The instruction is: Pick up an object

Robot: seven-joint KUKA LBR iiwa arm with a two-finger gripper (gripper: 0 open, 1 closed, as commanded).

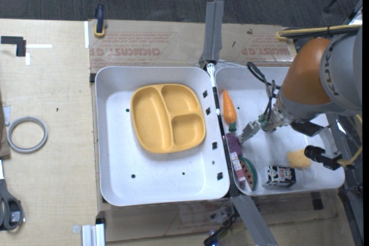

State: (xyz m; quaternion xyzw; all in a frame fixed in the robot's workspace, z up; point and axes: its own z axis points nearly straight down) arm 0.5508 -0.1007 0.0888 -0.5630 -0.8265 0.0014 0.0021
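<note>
The right bin (pixel 253 84) holds an orange carrot (pixel 229 106) along its left wall. Below the carrot lie a purple object (pixel 233 148) and a watermelon slice (pixel 248 173). A black-and-white carton (pixel 281 176) and a yellow block (pixel 299 158) rest near the front right. My gripper (pixel 249 132) hangs low in the middle of this bin, pointing left, just right of the purple object and below the carrot. Nothing shows in its grip. The arm's orange band (pixel 308 75) hides part of the bin's right side.
A yellow divided plate (pixel 168 118) lies in the left bin (pixel 115 181). On the bench to the left are a grey tape roll (pixel 26 134) and scissors (pixel 10 211). A blue-handled clamp (pixel 100 20) stands at the back.
</note>
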